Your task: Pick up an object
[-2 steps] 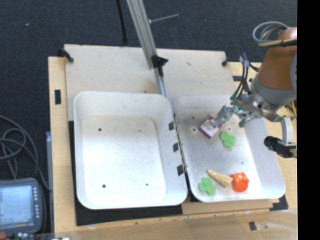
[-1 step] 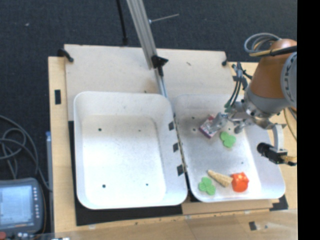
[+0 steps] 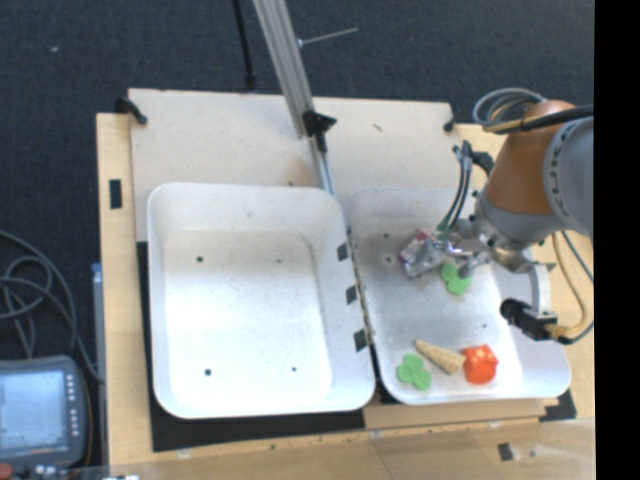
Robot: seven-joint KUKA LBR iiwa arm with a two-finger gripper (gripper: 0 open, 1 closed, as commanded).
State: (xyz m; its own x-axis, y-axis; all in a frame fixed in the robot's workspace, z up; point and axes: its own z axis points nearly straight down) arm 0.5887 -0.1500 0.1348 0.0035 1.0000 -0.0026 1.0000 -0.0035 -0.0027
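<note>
**A:** Reaching in over the right bin, the arm is hanging its hand low above the bin's upper middle. Whether it is released or clenched, I cannot tell; the metal parts are blurring together from this angle.

**B:** Is anything sitting in it?

**A:** Nothing I can make out. A small green piece is lying just beside it, toward the near side, and that is looking like the likeliest target.

**B:** How is that piece going to handle?

**A:** I am judging it to be a light toy, probably plastic or foam, small and lumpy. It is likely sliding away on the smooth bin floor if nudged from one side, so closing squarely across its narrowest width is seeming wisest.

**B:** What else is on offer?

**A:** Along the near edge a second green piece, a tan cone and a red piece are lying close together. The cone is tapering, so it is probably squirting out unless taken near its thick end. The left bin is sitting alongside on the tabletop.
</note>
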